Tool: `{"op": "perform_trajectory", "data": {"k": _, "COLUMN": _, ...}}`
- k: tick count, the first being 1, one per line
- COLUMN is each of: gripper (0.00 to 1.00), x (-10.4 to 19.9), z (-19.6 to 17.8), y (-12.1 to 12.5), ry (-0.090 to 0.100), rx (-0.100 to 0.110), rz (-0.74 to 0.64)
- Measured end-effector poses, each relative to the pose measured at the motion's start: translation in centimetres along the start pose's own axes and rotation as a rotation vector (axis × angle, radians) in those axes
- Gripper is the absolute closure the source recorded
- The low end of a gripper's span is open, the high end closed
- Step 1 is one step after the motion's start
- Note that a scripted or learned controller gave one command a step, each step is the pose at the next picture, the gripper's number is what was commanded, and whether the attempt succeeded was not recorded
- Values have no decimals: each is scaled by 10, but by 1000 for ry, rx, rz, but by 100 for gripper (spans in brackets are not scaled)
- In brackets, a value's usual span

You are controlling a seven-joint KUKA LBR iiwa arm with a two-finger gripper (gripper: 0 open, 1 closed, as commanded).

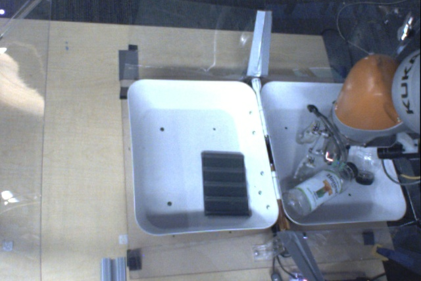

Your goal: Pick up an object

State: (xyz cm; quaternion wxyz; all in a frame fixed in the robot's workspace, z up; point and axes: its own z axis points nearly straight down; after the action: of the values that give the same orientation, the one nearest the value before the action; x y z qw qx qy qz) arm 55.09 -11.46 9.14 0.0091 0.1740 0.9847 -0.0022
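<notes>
A clear plastic bottle (317,191) with a green and orange label lies on its side at the front of the right bin (289,108). A black ribbed block (225,183) lies flat in the front half of the left bin (171,108). My gripper (308,150) hangs low over the middle of the right bin, just behind the bottle, below the arm's orange band (367,97). Its fingers stand open, spread apart, with nothing between them. The bottle's cap end sits close under the wrist.
The divider wall (265,141) between the two bins runs just left of the gripper. A metal post (260,43) stands behind the bins. Cables (401,171) trail at the right bin's right edge.
</notes>
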Motion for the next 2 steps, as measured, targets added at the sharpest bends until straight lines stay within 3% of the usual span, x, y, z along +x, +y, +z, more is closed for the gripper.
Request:
{"op": "perform_trajectory", "data": {"k": 1, "gripper": 0, "x": -39, "z": -36, "y": 23, "ry": 11, "rx": -5, "rz": 53}}
{"op": "perform_trajectory", "data": {"k": 2, "gripper": 0, "x": 53, "z": -57, "y": -20, "ry": -1, "rx": -5, "rz": 66}}
